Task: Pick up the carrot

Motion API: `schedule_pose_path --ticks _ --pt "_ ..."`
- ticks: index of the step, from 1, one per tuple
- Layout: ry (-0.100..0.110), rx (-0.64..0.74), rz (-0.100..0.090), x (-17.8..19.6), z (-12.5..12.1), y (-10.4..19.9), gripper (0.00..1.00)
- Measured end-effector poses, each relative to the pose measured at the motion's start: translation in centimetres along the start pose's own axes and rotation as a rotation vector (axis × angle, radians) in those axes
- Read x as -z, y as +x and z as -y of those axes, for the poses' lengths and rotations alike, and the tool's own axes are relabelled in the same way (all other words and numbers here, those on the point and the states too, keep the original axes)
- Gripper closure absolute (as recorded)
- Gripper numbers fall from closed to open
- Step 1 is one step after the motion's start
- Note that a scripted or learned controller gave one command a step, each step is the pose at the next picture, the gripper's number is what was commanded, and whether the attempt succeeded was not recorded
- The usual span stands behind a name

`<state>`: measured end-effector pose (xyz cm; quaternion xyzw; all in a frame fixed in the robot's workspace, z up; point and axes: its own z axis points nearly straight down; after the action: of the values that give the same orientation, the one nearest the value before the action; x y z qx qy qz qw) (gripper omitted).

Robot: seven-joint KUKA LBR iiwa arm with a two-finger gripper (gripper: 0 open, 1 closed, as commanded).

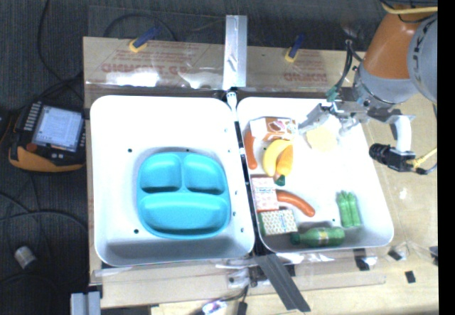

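An orange carrot point(295, 201) lies in the right bin point(370, 185), in its lower middle, next to a small red and white box point(264, 194). A second slim orange piece point(249, 150) lies along that bin's left wall. My gripper point(327, 124) hangs over the bin's upper part, well up and right of the carrot. Its fingers point(311, 121) are spread open with nothing between them. Just below them lies a pale yellow round item point(321, 139).
The right bin also holds a banana point(279, 157), a printed packet point(279, 125), a checkered box point(277, 221), a green bottle point(318, 237) and a green vegetable bundle point(348, 208). A blue divided tray point(183, 191) sits in the left bin point(114, 164).
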<state>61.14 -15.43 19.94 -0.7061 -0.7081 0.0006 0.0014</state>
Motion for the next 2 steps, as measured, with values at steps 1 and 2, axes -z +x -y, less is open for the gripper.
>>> schedule_pose_path --ticks 1,2 --pt "0.0 -0.028 0.004 -10.74 -0.94 5.25 0.0" --pt "0.0 -0.028 0.002 -9.74 -1.0 5.24 1.0"
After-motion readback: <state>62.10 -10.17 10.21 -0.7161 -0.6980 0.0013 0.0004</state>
